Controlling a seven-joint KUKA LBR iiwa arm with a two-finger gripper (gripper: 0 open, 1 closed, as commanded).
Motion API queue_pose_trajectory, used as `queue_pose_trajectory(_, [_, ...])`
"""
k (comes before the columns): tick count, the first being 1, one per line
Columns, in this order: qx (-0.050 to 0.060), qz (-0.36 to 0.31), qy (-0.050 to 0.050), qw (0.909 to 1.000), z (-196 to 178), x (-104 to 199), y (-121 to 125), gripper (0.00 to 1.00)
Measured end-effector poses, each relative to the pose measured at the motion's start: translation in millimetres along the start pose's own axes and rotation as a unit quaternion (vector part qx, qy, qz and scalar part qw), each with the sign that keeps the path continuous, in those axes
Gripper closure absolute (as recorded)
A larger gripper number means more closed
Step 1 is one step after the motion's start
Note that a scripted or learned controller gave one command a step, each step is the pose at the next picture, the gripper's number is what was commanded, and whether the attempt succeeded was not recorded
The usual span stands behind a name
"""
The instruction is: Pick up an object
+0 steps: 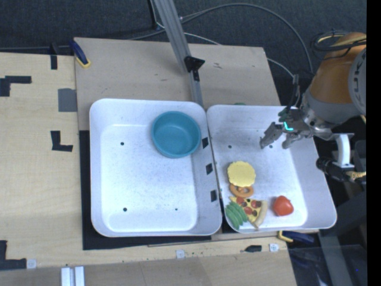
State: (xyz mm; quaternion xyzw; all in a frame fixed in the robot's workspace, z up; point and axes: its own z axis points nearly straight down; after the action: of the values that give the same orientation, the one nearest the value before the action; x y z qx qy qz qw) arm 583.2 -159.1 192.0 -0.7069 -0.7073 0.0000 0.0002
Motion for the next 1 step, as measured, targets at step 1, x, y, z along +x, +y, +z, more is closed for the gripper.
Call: queue_pose_trajectory(1, [0.0, 0.0, 0.0, 1.0, 0.0, 0.0, 0.0, 0.0])
